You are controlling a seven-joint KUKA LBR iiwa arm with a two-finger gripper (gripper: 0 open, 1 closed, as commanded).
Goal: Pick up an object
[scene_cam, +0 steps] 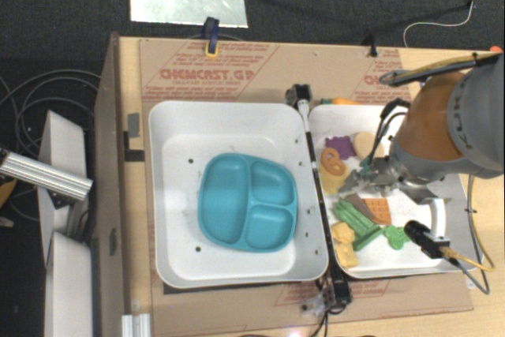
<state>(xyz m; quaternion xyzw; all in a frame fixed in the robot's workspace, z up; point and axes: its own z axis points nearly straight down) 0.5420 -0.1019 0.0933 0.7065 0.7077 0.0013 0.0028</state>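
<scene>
Arm: I see the grey arm with orange band (442, 122) reaching in from the view's right, over the right-hand shallow white plastic bin (442, 268).
Gripper (369, 176): it sits low over the middle of that bin, among the small toys.
Gripper opening: I cannot tell from this angle, and I cannot make out anything held in it.
Task things: all the loose pieces I can pick from lie in the right-hand bin, close round the gripper.
Up-view of gripper: a cream round toy piece (364, 143) lies just beside it, and a purple lumpy toy piece (341, 146) is next to that on the left.
Left of gripper: an orange pretzel-shaped ring (332, 162) lies near the bin's left wall, and a pale yellow chunk (331, 181) lies just below the ring.
Down-view of gripper: an orange waffle-textured square (379, 209) is close under it. A long green plastic toy (359, 223) runs slantwise beside the square.
Further down-left: a yellow knobbly lump (342, 234) touches the green toy's lower side.
Far left of gripper: a teal divided plastic plate (248, 201) lies flat in the left-hand shallow white plastic bin (177, 130), well apart from the gripper.
Bench: the brown printed cardboard sheet (205, 67) lies under both bins.
</scene>
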